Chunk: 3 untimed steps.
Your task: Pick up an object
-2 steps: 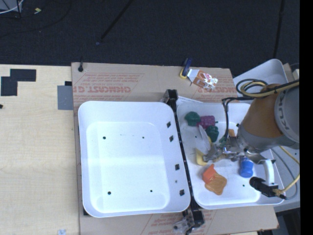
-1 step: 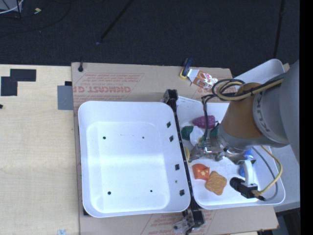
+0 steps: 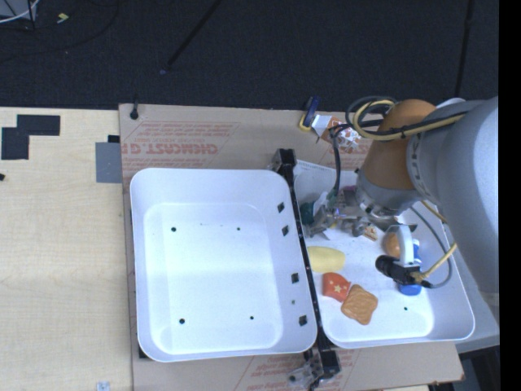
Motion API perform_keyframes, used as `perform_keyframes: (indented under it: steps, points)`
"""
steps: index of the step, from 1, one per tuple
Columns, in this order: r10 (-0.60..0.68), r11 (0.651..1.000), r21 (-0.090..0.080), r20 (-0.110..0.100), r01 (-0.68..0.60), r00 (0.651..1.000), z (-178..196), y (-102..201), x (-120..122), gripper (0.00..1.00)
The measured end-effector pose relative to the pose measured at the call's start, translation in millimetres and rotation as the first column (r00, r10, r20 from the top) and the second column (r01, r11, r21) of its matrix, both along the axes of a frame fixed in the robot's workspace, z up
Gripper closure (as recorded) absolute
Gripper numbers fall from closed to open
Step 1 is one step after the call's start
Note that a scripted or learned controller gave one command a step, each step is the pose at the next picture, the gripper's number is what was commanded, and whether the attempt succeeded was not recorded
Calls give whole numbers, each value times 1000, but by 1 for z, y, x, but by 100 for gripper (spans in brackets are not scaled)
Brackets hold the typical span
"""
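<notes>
Far to the left of the gripper (image 3: pixel 332 216), the left bin (image 3: pixel 155 218) is seen. The gripper is lowered into the right bin (image 3: pixel 444 320), at its upper left corner, close to a dark green item (image 3: pixel 309 212). Just below the gripper lie a yellow piece (image 3: pixel 326 258), a red block (image 3: pixel 335 286) and a brown cookie (image 3: pixel 359 305). Nothing appears lifted, so the pick is judged not yet done. Whether the gripper is wide or narrow cannot be told; its tip is blurred and partly hidden by the wrist (image 3: pixel 387 169).
</notes>
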<state>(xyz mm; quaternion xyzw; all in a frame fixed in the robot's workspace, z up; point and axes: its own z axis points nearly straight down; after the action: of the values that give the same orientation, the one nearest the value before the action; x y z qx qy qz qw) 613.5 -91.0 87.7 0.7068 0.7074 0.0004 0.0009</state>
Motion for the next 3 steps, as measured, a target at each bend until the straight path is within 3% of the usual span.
perform_keyframes:
  steps: [1,2,3]
  points:
    - [0,1000,1,-3,0,1000,0,2,31,0]
    - [-2,1000,2,-9,2,1000,-1,-2,-16,0]
    - [8,1000,3,9,-8,1000,107,67,34,0]
